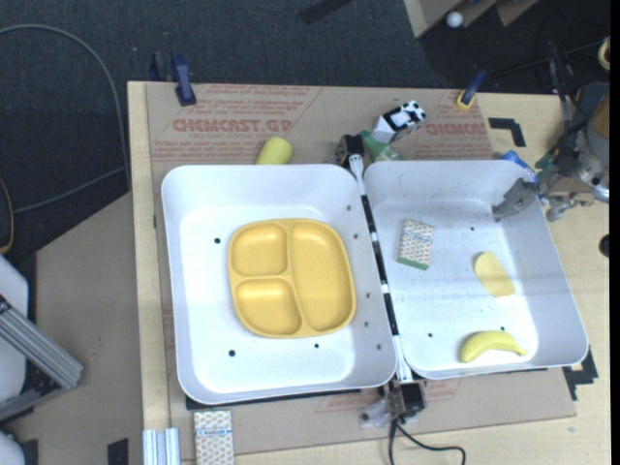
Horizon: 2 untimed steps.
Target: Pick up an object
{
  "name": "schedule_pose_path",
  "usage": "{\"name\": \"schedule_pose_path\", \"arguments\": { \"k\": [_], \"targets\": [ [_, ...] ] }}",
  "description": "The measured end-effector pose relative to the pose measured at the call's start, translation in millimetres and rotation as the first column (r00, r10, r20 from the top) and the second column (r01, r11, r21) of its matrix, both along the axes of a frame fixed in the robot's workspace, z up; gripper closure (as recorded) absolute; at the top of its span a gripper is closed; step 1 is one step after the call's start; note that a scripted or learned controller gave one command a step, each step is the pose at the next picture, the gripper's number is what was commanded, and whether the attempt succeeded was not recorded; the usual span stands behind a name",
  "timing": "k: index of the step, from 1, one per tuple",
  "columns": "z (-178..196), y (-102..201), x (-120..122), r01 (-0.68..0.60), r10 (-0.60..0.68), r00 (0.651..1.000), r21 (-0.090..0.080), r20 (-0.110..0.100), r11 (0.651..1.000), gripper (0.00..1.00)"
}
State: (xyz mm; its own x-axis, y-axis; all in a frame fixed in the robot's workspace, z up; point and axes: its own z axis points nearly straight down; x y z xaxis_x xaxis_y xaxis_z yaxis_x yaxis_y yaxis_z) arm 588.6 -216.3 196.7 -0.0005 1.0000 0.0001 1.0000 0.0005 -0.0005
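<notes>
The right bin (455,177) holds three things: a small patterned green-and-white packet (417,244) near its left side, a pale yellow lump (494,274) right of centre, and a yellow banana (492,346) near the front edge. My gripper (531,201) hangs over the bin's far right corner, with a grey finger (510,201) reaching left and down. Nothing shows between its fingers. It sits well apart from all three objects.
The left bin (194,201) bears a yellow three-compartment plate (291,277). On the bench behind the bins lie a yellow cylinder (275,150) and a black-and-white toy (400,118). Blue clamps (181,77) hold the board's back edge. A patterned packet (213,437) lies at the front left.
</notes>
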Motion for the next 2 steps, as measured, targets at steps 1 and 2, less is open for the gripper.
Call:
{"name": "schedule_pose_path", "arguments": {
  "k": [1,2],
  "targets": [
    [-112.3,-2.0,-14.1,-0.005,0.005,1.0,0.01,-0.001,1.0,0.0],
    [-112.3,7.4,-46.9,0.001,-0.001,1.0,0.001,-0.001,1.0,0.0]
  ]
}}
